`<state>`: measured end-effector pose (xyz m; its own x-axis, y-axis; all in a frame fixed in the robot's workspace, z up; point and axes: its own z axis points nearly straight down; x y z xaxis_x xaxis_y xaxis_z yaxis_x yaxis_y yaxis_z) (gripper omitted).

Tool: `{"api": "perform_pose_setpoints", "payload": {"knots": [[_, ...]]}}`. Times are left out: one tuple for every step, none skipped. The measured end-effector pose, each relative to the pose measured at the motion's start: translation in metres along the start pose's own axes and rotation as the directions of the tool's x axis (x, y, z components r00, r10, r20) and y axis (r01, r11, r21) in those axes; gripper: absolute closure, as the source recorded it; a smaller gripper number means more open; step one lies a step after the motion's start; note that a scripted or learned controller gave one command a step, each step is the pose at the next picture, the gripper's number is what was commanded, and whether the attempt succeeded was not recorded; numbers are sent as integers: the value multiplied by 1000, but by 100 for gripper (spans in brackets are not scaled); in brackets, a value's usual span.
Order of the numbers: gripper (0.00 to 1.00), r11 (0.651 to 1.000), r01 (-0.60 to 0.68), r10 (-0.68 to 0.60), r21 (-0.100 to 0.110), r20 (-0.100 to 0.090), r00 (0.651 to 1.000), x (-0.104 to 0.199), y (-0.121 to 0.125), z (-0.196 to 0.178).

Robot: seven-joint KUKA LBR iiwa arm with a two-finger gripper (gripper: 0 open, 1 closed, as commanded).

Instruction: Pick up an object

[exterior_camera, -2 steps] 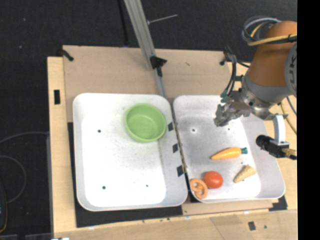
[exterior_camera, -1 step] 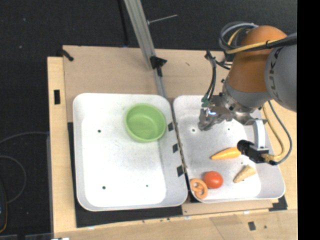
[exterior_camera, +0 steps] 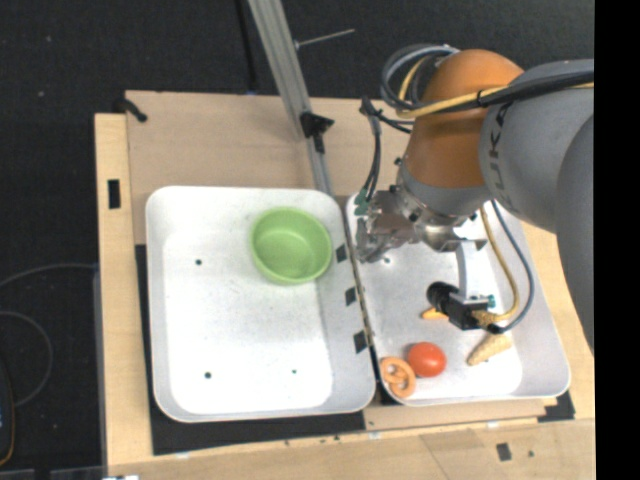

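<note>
Grey arm (exterior_camera: 530, 138) bends down into right bin (exterior_camera: 545, 368); end effector (exterior_camera: 372, 238) grip state unclear.

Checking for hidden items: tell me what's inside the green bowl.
The green bowl, in the left bin, shows only its bare green inside. Nothing covers it; the near wall hides a sliver.

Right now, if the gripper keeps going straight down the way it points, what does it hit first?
Probably bare floor of the right bin, near its left wall. The gripper hangs over that strip; the tomato and other items lie nearer the front. Depth is unclear from this slant.
</note>
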<state>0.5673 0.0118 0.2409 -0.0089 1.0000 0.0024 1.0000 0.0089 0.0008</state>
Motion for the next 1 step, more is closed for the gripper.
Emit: {"api": "perform_pose_setpoints", "payload": {"knots": [[100,1000,0,0,-2,0,1000,52,-5,-11]]}}
